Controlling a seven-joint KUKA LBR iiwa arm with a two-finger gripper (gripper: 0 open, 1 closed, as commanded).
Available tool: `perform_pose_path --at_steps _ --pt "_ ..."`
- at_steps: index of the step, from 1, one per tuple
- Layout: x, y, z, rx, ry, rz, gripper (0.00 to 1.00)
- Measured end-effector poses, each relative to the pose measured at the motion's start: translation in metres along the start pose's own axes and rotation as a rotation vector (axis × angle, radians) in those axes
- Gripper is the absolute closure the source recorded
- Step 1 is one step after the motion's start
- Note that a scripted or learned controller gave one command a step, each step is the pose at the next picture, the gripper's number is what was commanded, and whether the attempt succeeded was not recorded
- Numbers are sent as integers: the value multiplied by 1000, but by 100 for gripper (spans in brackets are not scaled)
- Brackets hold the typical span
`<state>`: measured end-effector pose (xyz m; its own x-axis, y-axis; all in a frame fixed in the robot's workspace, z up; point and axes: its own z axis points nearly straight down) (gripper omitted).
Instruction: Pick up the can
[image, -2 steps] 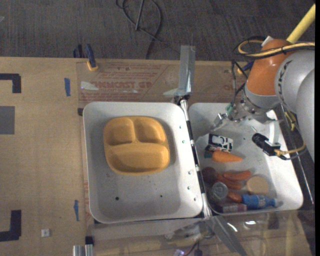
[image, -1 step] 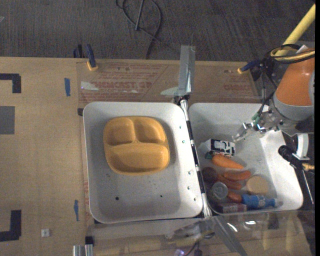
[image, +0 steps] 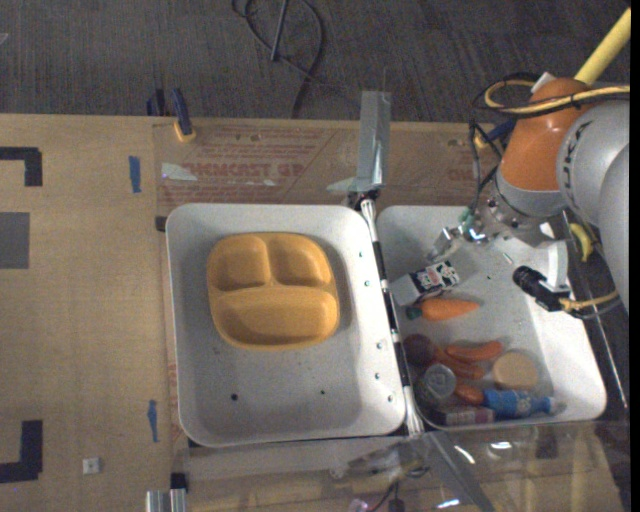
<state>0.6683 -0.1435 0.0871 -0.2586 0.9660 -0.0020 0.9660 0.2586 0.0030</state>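
The can (image: 437, 383) stands in the right bin (image: 575, 345) near its front left corner, showing a grey round top. It is crowded by a dark round fruit (image: 419, 349) behind it and red pieces (image: 468, 394) to its right. My gripper (image: 456, 237) hangs over the back of the right bin, well behind the can and apart from it. It is just above and right of a small black-and-white carton (image: 427, 281). Nothing shows in its grasp.
An orange carrot (image: 450, 310), a red sausage (image: 474, 352), a tan round disc (image: 515, 371) and a blue bottle (image: 516, 405) also lie in the right bin. The left bin (image: 190, 300) holds a yellow divided plate (image: 271, 288). A black cable end (image: 537, 288) hangs by the arm.
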Motion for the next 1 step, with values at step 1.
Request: perform_pose_path --at_steps 1 --pt "44 12 0 0 2 6 0"
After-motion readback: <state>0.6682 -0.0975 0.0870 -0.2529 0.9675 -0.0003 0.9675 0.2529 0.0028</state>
